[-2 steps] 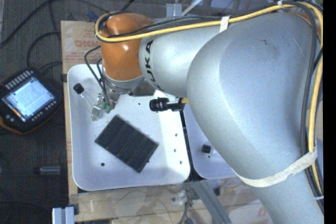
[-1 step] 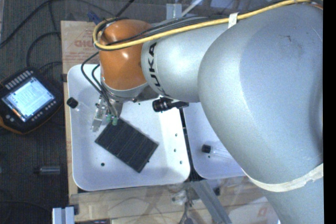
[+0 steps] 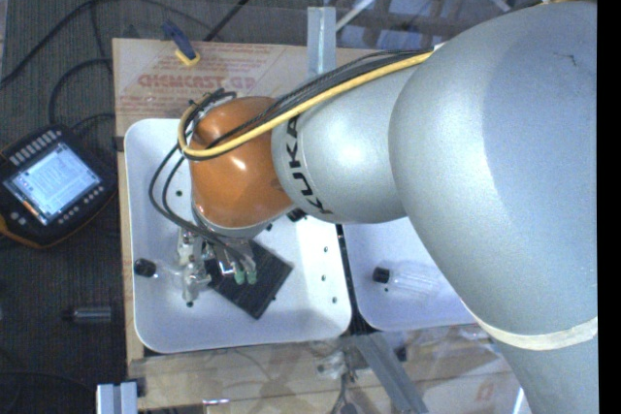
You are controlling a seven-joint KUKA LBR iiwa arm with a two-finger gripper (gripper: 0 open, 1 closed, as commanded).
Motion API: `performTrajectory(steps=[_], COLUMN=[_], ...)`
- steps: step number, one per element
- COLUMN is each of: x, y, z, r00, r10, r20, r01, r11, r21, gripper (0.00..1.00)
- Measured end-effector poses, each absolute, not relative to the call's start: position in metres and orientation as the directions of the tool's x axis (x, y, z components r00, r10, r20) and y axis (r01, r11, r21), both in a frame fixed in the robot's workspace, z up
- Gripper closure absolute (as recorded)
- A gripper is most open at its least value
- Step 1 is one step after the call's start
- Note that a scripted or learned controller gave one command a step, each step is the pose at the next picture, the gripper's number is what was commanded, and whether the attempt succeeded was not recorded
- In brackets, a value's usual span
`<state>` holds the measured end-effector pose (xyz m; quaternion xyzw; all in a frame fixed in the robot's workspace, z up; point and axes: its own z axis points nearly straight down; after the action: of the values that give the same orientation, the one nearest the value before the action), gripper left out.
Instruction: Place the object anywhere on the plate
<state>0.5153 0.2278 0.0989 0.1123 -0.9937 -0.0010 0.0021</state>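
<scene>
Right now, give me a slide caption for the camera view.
KUKA arm's hand hovering over a black plate in the left white bin; clear bottle lies in the right bin.

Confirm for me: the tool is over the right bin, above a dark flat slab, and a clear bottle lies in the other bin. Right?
Not quite. The camera view shows the tool over the left bin, not the right one, above the dark flat slab. The clear bottle lies in the other bin, the right bin.

Smooth glossy grey arm [image 3: 466, 160], glossy white plastic bins [image 3: 146, 199], clear plastic bottle [image 3: 412, 280]
</scene>
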Motion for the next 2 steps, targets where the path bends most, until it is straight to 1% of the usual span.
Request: performTrajectory(steps=[1, 2], x=[0.575, 0.593], y=[0.234, 0.235], z=[0.177, 0.243], r00=[-0.817, -0.349], r10=[-0.577, -0.937], r20=[-0.002, -0.006], r01=[-0.577, -0.937], r11=[0.817, 0.349], r21=[0.004, 0.003], gripper=[1.0, 1.0])
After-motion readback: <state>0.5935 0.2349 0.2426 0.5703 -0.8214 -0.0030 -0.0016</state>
